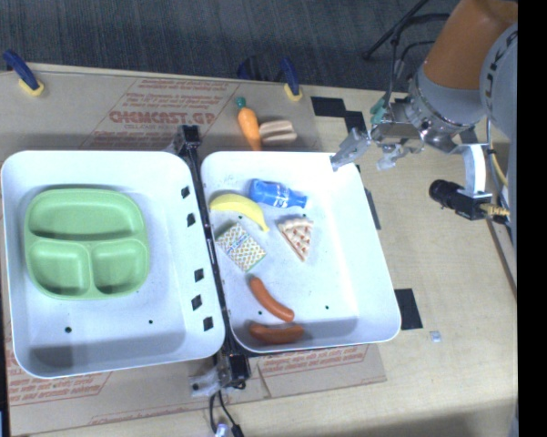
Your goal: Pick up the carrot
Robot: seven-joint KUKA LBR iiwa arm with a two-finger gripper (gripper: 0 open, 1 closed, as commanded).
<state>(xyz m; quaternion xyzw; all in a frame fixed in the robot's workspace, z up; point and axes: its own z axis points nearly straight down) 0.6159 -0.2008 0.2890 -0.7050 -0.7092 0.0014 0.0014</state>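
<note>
The gripper (pixel 357 147) is hovering over the upper right corner of the right bin (pixel 373 271), at the end of the grey arm (pixel 455 71) that is reaching in from the right with its orange band showing above the wrist. Its 2 fingers are standing apart with bare space between them, so it is gripping nothing and touching none of the items. The carrot (pixel 248 124) is lying outside both bins on the cardboard sheet (pixel 155 107) that is covering the worktop (pixel 446 353), just above the top edge of the right bin and well to the left of the gripper. It is orange with a small green top pointing up and away from the bins, and a tan toy hot-dog bun (pixel 278 133) is sitting just beside it on its right, between the carrot and the gripper. Inside the right bin, a banana (pixel 238 208), a blue crumpled bottle (pixel 277 193), a waffle-patterned wedge (pixel 297 237), a checkered block (pixel 241 246) and 2 sausages (pixel 271 300) are lying scattered, all below and left of the gripper. The left bin (pixel 18 335) is holding a green divided tray (pixel 84 242) with 3 compartments.
</note>
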